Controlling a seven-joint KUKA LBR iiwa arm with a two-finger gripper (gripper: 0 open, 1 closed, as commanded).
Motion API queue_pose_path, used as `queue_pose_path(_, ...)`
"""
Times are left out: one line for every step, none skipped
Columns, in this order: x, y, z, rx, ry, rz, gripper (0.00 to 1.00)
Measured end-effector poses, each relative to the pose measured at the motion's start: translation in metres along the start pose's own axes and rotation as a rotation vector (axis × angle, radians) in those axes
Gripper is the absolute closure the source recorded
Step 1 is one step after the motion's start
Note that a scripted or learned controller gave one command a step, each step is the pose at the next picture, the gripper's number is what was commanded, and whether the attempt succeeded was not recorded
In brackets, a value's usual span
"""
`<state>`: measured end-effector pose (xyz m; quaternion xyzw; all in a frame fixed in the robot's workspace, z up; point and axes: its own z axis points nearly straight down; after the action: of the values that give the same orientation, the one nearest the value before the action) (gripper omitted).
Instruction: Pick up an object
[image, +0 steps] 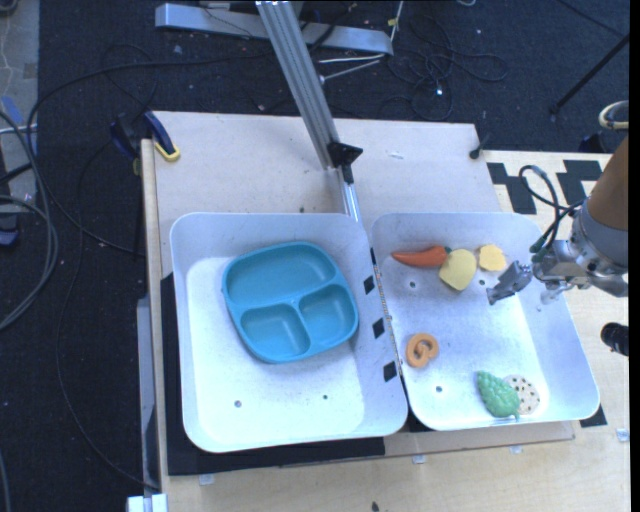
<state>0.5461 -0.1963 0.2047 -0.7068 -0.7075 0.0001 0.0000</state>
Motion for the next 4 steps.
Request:
queue_pose_path(0.008, 0.001, 0.046, 0.004, 0.001, 0.000, 0.00)
queue_pose_path(0.008, -0.001, 0.089, 0.004, 0.001, 0.001, 0.00)
queue_pose_path(0.008, 0.000, 0.111, -0.003, -0.002, 0.001, 0.00)
queue_pose_path(0.008, 0.002, 0.100, -0.007, -0.004, 0.001, 1.00)
